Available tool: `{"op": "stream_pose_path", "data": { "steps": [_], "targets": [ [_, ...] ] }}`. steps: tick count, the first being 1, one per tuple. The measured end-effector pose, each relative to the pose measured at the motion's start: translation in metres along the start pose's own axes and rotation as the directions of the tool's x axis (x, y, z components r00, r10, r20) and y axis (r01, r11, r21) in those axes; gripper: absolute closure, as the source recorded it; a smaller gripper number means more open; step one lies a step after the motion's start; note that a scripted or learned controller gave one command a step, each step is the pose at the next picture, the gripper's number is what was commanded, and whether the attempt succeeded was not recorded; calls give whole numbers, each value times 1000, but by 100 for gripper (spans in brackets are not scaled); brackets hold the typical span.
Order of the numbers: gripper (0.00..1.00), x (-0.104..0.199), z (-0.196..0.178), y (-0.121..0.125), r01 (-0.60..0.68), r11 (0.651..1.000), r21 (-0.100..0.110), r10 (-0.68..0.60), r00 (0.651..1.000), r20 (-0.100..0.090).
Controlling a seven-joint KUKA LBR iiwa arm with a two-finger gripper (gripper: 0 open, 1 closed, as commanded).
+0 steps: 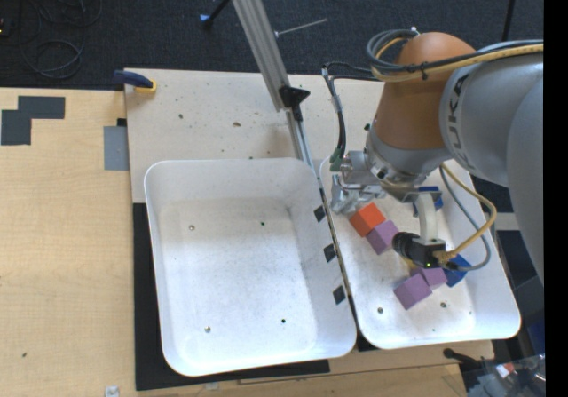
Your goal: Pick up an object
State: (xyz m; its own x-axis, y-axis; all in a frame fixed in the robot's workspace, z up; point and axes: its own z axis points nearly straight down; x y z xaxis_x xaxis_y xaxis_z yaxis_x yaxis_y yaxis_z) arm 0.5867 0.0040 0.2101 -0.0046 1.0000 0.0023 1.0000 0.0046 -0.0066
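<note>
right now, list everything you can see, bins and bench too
bins: two, white, side by side on the bench
orange block: one, orange, right bin, near its left wall, touching a purple block
purple blocks: two, purple, right bin, one by the orange block, one lower near the middle
blue block: one, blue, right bin, beside the lower purple block
clamp: one, blue and yellow, far left corner of the bench
rail: one, silver, slanting up from between the bins
arm: one, grey with orange band, over the right bin
pincer: one, above the orange block
</note>
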Motion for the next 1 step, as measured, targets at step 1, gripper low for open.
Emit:
{"op": "stream_pose_path", "data": {
  "steps": [1],
  "targets": [
    [100, 47, 4, -7, 0, 1000, -1, 0, 1000, 0]
  ]
}}
